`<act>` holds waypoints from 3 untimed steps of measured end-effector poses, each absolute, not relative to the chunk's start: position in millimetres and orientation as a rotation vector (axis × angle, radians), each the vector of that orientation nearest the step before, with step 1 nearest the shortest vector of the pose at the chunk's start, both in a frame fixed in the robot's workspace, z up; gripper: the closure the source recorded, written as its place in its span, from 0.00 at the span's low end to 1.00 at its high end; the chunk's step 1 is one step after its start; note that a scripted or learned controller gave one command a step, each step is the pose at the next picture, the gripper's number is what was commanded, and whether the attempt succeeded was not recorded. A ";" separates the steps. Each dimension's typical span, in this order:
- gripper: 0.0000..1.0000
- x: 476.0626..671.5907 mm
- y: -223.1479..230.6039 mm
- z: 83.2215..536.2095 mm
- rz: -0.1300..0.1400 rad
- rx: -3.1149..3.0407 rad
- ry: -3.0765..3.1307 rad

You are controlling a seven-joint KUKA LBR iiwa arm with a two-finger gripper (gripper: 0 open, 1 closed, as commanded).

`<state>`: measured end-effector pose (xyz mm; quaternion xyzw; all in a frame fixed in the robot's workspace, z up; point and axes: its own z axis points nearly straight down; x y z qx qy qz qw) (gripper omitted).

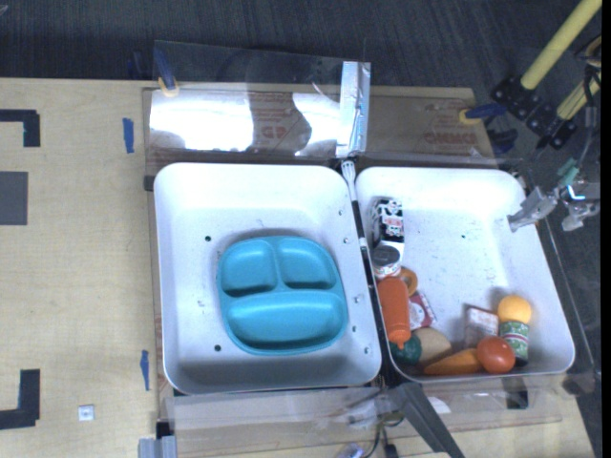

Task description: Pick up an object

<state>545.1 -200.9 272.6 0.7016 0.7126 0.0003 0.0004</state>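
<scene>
- Your right bin has bare white floor across its upper and middle part, so you can come straight down there.
- Along its near edge you've got toy food packed tight, pieces touching.
- A black-and-white carton hugs the divider wall.
- In your left bin, a blue 3-compartment tray takes the centre; only the margins stay free.
</scene>
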 end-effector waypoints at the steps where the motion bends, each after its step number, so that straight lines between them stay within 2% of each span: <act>1: 0.00 478.1 -147.2 162.4 -0.006 2.429 2.001; 2: 0.00 493.9 -209.9 120.9 0.004 2.401 2.039; 3: 0.00 488.9 -206.0 93.3 0.034 2.355 2.085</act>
